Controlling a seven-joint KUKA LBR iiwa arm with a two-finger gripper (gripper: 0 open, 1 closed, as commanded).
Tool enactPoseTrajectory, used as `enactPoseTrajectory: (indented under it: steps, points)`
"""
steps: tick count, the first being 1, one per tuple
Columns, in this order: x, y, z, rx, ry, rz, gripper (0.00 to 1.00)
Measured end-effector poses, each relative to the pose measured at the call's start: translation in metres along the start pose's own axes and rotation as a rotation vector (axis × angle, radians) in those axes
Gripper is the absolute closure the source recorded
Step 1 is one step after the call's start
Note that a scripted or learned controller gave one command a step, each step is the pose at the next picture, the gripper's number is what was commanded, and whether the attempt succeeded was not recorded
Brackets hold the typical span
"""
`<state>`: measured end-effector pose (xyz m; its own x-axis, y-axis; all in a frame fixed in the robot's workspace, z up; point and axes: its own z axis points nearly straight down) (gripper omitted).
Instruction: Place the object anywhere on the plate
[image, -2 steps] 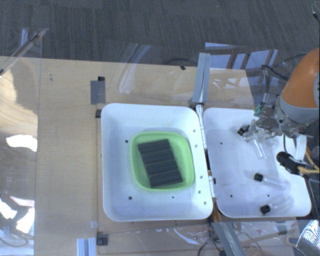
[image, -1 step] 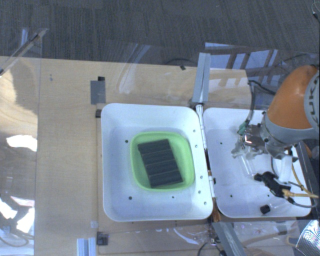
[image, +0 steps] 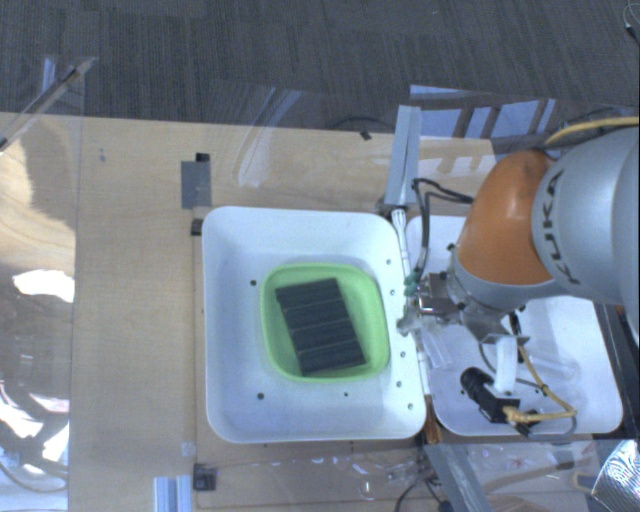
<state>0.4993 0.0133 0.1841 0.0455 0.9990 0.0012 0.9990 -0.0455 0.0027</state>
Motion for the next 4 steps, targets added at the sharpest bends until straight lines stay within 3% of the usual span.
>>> enactPoseTrajectory:
  steps: [1,2,3,4]
  points:
    - [0.0,0.0,0.0,0.0,0.0,0.001,0.0]
    - [-0.043,0.07,-0.001,-0.003,-0.001,-0.075,0.0]
    - [0.006,0.039,-0.04,-0.004,0.0,-0.012,0.0]
    - [0.052,0.079,0.0,-0.001,0.0,-0.003,0.0]
